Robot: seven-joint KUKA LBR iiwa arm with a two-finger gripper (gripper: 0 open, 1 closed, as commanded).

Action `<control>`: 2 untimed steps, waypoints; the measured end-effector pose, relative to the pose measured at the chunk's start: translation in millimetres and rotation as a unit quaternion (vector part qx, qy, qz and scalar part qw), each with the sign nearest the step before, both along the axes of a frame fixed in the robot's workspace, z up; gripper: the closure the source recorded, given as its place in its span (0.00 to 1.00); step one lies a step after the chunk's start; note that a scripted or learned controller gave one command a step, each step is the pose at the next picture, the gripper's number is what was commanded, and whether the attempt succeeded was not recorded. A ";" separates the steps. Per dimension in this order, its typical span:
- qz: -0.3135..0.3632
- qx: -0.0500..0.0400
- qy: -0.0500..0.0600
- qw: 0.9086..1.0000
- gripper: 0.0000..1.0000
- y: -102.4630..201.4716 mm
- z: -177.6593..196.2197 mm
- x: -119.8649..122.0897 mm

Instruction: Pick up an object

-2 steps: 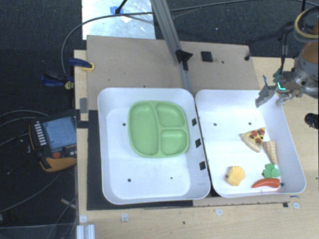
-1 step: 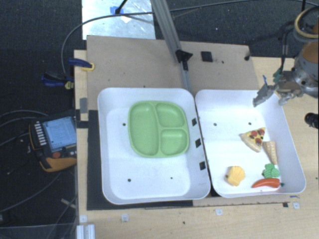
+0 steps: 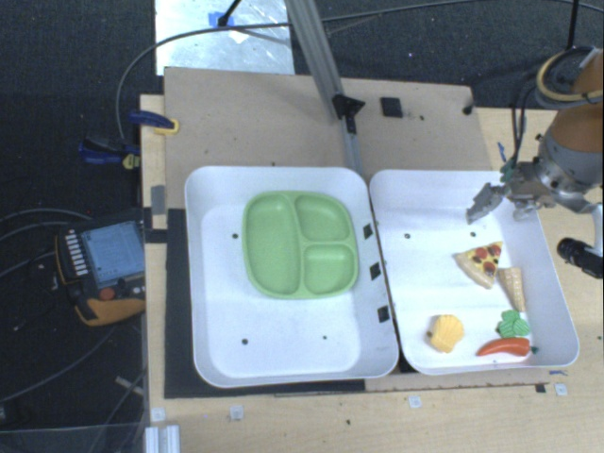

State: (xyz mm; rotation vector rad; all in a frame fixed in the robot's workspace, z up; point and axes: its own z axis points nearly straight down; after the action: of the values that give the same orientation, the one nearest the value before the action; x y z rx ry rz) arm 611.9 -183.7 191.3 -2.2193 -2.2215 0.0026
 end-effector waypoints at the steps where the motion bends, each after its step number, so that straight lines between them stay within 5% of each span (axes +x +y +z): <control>1: 0.000 0.000 -0.001 1.000 0.00 -2.1 -41.9 -2.1; 2: 0.001 0.000 -0.001 1.000 0.00 -5.2 -101.0 4.8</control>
State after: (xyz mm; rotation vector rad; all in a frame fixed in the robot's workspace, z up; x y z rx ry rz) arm 616.7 -188.9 90.4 -2.2195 -2.2239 0.0012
